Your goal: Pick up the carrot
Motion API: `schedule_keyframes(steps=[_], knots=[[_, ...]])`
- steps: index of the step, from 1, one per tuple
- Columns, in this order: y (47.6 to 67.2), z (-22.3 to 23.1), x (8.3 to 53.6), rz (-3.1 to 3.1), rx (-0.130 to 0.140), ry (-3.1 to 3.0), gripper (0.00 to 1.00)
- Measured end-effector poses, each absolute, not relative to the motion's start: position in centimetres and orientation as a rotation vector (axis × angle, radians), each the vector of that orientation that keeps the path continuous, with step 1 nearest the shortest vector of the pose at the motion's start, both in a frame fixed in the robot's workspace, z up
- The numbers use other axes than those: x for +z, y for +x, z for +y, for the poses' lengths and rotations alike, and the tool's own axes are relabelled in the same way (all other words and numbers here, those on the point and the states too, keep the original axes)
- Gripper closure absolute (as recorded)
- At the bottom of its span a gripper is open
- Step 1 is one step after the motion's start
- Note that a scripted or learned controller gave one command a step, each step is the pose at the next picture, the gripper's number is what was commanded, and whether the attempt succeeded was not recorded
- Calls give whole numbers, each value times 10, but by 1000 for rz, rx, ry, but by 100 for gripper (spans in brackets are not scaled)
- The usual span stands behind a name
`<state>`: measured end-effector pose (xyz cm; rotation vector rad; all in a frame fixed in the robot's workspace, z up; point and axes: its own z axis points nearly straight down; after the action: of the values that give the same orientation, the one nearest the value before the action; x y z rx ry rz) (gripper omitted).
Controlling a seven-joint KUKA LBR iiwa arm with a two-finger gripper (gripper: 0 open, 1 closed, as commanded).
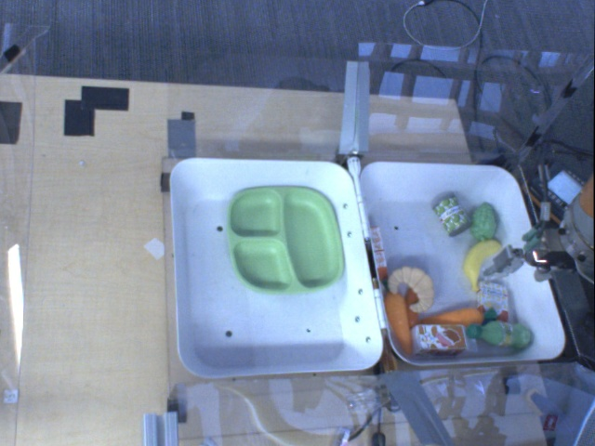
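Your light wood bench (pixel 102 249) carries two shallow white bins, side by side and touching. Right bin (pixel 409 203) sits under the gripper (pixel 509 260); left bin (pixel 200 277) lies well to the jaws' far side, away from the arm. You've got black tape patches (pixel 93 108) on the bench, far beyond the left bin.

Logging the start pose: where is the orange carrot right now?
The orange carrot lies in the right white bin, at its front-left corner, beside the round tan pastry.
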<state>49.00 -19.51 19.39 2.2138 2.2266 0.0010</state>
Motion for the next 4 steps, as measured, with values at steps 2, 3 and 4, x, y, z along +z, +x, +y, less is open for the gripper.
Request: schedule_keyframes(steps=[2,3,4], knots=[[495,-142,100,2440,19,1955,100],[495,-142,100,2440,18,1955,0],[492,-102,90,2486,10,1896,0]])
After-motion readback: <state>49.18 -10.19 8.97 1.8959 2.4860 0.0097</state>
